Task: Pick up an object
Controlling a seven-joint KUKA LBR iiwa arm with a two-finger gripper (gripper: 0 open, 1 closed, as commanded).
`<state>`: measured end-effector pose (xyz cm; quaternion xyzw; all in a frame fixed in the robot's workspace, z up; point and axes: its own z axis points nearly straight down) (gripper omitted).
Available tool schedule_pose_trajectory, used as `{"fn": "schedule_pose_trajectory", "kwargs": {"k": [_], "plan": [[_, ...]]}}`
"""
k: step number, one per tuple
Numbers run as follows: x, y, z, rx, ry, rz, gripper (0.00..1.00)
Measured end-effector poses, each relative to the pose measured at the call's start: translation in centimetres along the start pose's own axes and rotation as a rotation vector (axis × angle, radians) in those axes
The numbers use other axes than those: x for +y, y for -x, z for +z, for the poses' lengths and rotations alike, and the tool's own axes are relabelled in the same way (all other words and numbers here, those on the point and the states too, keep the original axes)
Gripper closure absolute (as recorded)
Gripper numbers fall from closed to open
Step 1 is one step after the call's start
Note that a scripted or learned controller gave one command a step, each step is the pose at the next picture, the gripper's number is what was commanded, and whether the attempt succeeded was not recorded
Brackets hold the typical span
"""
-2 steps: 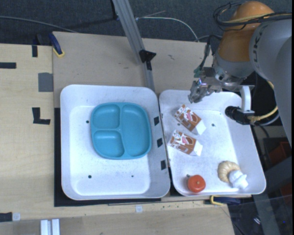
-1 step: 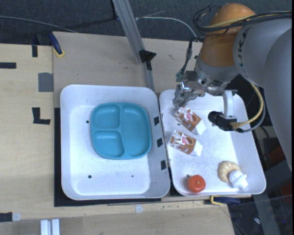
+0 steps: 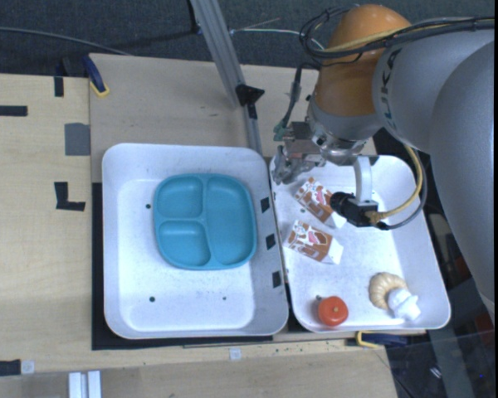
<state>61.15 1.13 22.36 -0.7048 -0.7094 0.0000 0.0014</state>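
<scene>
Down at the near edge of the right bin sits a small red tomato-like ball, close against the front wall, and just to its right a tan pastry-shaped toy with a white end lies tilted toward the bin's front right corner. Moving up the bin, a brown-and-white snack packet lies flat near the left wall, and a second packet of the same kind lies just beyond it, angled, the two close together but apart. Across the divider, in the left bin, a teal divided plate with three compartments rests flat, a bit toward that bin's far side and right of centre. Now the far left corner of the right bin: the gripper hangs there, low over the bin's white floor, just beyond the upper packet; whether its jaws are apart or together I cannot tell, and nothing is visibly held. A black fitting with a yellow cable sticks out beside it over the bin. Above, the orange band and the big grey arm loom over the far right.
</scene>
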Motion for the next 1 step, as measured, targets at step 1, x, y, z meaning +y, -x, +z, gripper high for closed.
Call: {"fn": "schedule_pose_trajectory", "kwargs": {"k": [1], "plan": [[-1.28, -5.17, -1.13, 0.0, 0.0, -0.001, 1.0]]}}
